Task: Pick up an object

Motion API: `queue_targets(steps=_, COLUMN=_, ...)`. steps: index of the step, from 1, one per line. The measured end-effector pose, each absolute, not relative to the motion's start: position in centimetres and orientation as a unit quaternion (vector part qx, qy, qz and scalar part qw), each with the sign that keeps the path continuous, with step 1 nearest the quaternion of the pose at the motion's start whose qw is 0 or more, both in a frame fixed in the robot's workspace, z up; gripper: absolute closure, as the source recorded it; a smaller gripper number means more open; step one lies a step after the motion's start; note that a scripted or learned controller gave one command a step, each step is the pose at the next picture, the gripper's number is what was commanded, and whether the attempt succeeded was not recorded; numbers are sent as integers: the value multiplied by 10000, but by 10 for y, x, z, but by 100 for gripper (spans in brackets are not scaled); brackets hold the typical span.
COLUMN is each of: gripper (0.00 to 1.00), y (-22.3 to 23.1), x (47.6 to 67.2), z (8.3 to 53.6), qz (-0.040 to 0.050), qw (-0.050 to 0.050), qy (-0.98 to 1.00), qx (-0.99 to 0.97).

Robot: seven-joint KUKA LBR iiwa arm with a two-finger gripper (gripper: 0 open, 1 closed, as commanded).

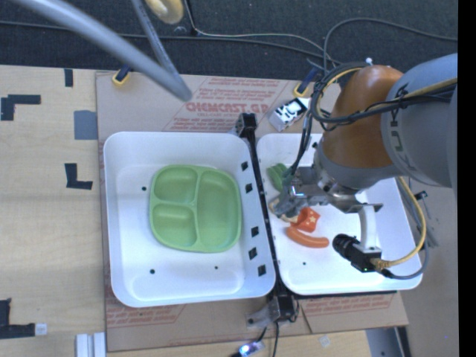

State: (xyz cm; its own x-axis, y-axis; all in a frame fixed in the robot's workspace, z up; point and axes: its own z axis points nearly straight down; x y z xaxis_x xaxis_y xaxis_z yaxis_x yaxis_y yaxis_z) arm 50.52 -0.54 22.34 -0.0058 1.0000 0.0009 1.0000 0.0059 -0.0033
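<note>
Hovering low in the right bin (394,274), our fingers (286,203) sit by the red piece (306,218); whether they are open we cannot tell. Next: close and lift.

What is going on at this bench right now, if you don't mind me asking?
A grey KUKA arm reaches in from the right over the right bin, trying to pick something up. Its gripper is low at that bin's left side, close to a small red piece, an orange sausage-shaped toy and a green item. Nothing can be seen between its fingers. The left bin holds a green divided plate.
</note>
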Motion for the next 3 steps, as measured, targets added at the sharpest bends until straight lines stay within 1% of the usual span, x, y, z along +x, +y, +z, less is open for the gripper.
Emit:
queue_targets(steps=1, gripper=100, y=53, x=493, z=216, qz=10, qw=16, qy=-7094, qx=-7048)
queue_targets(steps=2, gripper=100, y=103, x=492, z=232, qz=2, qw=7, qy=-7093, qx=-7049)
queue_targets(steps=3, gripper=0, y=101, x=492, z=231, qz=11, qw=7, qy=-7081, qx=-7062)
